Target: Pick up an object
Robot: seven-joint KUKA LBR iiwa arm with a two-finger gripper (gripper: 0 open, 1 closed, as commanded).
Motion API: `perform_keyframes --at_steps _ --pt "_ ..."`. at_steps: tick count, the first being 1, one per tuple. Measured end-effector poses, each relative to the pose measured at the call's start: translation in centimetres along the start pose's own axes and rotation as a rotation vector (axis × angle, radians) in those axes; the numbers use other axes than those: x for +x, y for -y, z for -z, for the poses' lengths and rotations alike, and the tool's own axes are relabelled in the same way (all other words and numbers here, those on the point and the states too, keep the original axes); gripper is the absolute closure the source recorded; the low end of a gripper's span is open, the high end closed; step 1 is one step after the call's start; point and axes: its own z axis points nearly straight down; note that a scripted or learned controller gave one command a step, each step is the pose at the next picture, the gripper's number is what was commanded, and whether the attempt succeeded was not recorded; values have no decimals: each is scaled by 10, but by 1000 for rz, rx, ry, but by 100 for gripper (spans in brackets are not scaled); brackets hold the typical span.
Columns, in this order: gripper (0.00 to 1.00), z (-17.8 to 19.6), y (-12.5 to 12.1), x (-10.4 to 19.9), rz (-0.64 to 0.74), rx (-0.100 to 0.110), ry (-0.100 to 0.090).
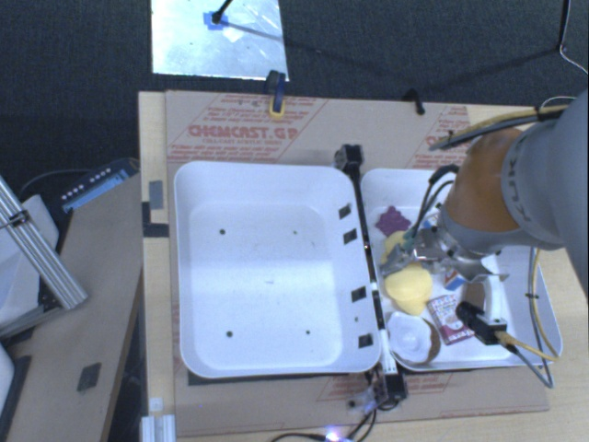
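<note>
One arm (515, 187) hides most of right bin (543, 311); tool (414, 256) over yellow object (408, 288), grip state unreadable.

Gripper (416, 258) low in right bin (526, 343), near wall shared with left bin (267, 270). Round lump (408, 288) just below gripper, touching or nearly so. Flat scrap (393, 219) above gripper, toward bin's far end. Tape roll (413, 339) further below, past lump, at bin's near corner. Small packet (448, 319) right of roll, below and right of gripper. Left bin across divider, left of gripper.
</note>
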Motion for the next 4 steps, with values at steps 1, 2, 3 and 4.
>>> perform_keyframes --at_steps 1,2,3,4 --pt "100 11 -1 -2 -2 -2 1" --pt "100 149 -64 32 4 -20 1" --pt "100 194 -110 95 5 -10 0" --pt "100 256 -117 178 6 -8 -3"
